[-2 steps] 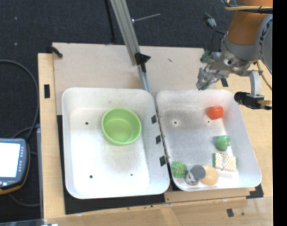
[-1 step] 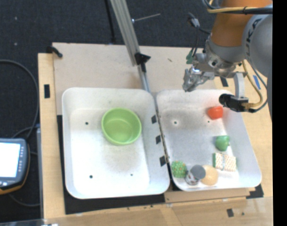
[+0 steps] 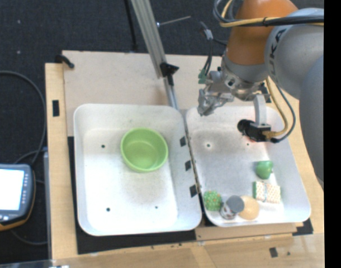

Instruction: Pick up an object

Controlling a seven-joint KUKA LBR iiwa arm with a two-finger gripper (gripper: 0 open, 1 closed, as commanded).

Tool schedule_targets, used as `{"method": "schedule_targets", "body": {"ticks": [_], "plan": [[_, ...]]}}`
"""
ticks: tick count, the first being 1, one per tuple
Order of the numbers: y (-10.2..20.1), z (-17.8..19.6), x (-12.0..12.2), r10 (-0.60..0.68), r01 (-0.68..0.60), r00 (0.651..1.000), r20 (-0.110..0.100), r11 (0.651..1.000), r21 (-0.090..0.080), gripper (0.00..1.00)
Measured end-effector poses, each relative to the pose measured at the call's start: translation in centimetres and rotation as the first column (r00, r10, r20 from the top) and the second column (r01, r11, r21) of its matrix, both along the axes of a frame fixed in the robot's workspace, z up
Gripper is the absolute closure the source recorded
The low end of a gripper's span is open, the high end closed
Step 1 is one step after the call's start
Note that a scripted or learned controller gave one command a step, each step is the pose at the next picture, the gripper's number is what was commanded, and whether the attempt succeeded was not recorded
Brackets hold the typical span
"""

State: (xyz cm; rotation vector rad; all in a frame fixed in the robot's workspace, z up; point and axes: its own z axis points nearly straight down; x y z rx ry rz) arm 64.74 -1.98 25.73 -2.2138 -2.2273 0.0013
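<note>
The gripper (image 3: 207, 106) hangs over the right bin's (image 3: 226, 144) far-left corner; whether it is open I cannot tell. The small objects cluster (image 3: 240, 205) along that bin's near edge, well apart from it, with the green bowl (image 3: 143, 148) in the left bin (image 3: 92, 166).

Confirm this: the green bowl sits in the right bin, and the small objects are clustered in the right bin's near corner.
Not quite. The camera view shows the green bowl in the left bin, not the right. The small objects are indeed clustered in the right bin's near corner.
</note>
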Motion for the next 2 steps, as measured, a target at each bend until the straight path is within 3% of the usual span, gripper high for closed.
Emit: {"method": "schedule_targets", "body": {"ticks": [2], "plan": [[8.8,-1.7,-2.7,0.0,0.0,1.0,-0.001,1.0,0.0,1.0]]}}
